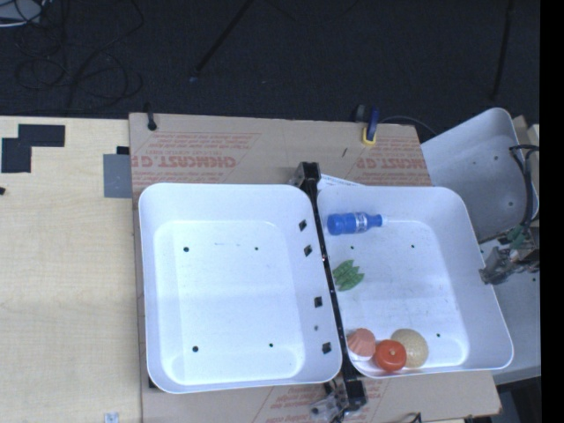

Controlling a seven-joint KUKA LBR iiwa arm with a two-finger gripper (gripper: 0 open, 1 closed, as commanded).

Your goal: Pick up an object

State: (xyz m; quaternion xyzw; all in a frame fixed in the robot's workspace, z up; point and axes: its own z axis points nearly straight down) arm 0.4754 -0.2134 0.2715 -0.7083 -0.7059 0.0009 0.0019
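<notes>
The right bin [458, 214] holds the loose objects. A blue bottle [353, 223] lies on its side near the back left corner. A small green piece [348, 275] rests beside the divider. At the front sit a pink and white round object [360, 343], a red-orange ball [390, 355] and a beige ball [411, 346], all touching. The grey arm [480, 161] leans in over the bin's back right corner. Its dark, wired end, the gripper [504, 267], hangs outside the bin's right rim, away from every object.
The left bin [150, 236] stands beside the right one, with a black divider strip [322, 263] between them. Both bins rest on cardboard [229, 148] over a pale wooden bench [62, 271]. A blue and yellow clamp [371, 126] stands at the back.
</notes>
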